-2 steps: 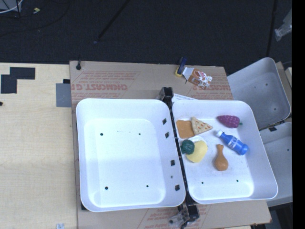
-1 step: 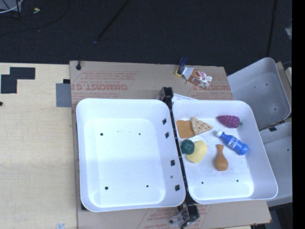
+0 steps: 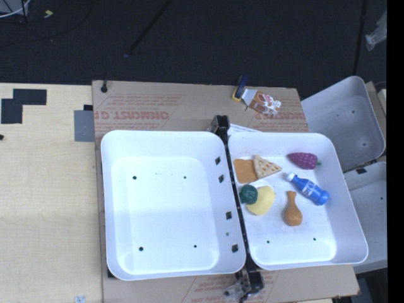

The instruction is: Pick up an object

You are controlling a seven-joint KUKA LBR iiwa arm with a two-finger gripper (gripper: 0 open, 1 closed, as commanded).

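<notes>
Even, diffuse overhead light, moderately bright. Left bin [image 3: 164,201] floor shows a brighter patch toward 3 o'clock, dimmer grey along its 9 o'clock wall. Right bin [image 3: 315,245] lit evenly; toys cast only short soft shadows, slightly toward 6 o'clock. Metal plate [image 3: 347,118] at 2 o'clock carries a dull sheen, no hard glare. Background at 12 o'clock very dark, cables barely readable. Overall soft, low-resolution image with mild noise; small items lack fine detail. Cardboard [image 3: 158,109] print legible but fuzzy. Bin edges bow slightly, hinting at mild lens distortion.
</notes>
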